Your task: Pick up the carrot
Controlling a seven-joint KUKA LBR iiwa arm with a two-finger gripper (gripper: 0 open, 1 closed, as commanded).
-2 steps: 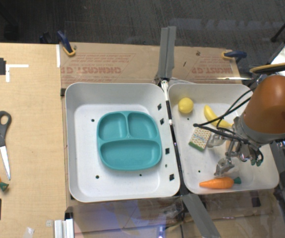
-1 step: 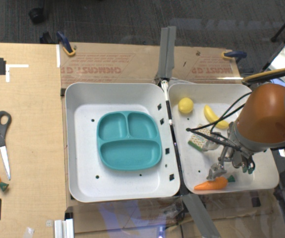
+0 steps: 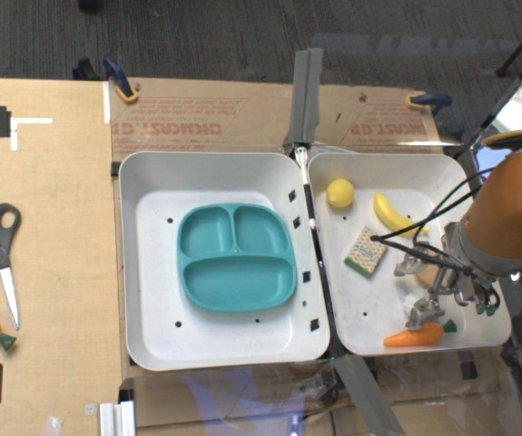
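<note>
Approach step: gripper (image 3: 428, 309) hangs just above the carrot (image 3: 415, 337), which lies at the right bin's (image 3: 369, 339) front edge. Can't tell gripper state; nothing visibly held. Next: drop straight down and grasp the carrot across its width.

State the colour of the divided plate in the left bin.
Teal, on the camera view: the divided plate.

Glossy teal plastic plate (image 3: 237, 258), matt cardboard (image 3: 206, 121)

Red print runs across the far cardboard sheet (image 3: 242, 121) — it appears reversed; the left block seems to read "CHEMCAST GP", uncertain.
</note>
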